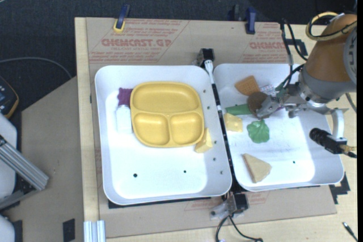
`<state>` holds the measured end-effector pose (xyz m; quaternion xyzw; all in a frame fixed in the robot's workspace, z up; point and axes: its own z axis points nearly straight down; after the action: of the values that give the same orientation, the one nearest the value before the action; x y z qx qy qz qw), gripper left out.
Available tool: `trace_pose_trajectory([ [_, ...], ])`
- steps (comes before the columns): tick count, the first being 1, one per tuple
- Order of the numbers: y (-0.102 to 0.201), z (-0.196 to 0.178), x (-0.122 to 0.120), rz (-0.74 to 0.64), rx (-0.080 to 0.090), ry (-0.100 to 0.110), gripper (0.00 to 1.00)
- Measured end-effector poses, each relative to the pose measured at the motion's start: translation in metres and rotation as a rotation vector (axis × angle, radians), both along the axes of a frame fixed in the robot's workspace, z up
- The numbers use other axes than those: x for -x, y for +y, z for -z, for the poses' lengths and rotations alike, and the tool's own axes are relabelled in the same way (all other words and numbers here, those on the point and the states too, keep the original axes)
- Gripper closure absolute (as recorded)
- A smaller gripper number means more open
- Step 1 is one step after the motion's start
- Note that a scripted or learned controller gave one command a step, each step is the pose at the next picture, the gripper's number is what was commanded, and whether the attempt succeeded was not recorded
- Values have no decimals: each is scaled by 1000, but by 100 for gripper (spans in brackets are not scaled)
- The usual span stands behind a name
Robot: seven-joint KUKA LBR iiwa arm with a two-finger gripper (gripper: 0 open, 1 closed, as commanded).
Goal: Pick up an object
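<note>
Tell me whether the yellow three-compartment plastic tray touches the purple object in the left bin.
Touching. The camera view shows the yellow three-compartment plastic tray with its left rim overlapping the purple object, with no gap between them.

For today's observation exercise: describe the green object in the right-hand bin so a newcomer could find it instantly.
Start at the right bin, the one without the yellow tray. Near its middle, just below the gripper, lies the green object. It is a crumpled bright green lump, while its neighbours are pale yellow or tan pieces.
</note>
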<state>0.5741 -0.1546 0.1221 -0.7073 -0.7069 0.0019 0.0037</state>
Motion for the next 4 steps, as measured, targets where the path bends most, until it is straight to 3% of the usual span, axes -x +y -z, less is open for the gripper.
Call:
trace_pose_trajectory([
  [1, 1, 40, 0, 0, 0, -3, 0],
  [2, 0, 27, -1, 1, 2, -8, 100],
  [4, 7, -80, -7, -2, 5, -14, 100],
])
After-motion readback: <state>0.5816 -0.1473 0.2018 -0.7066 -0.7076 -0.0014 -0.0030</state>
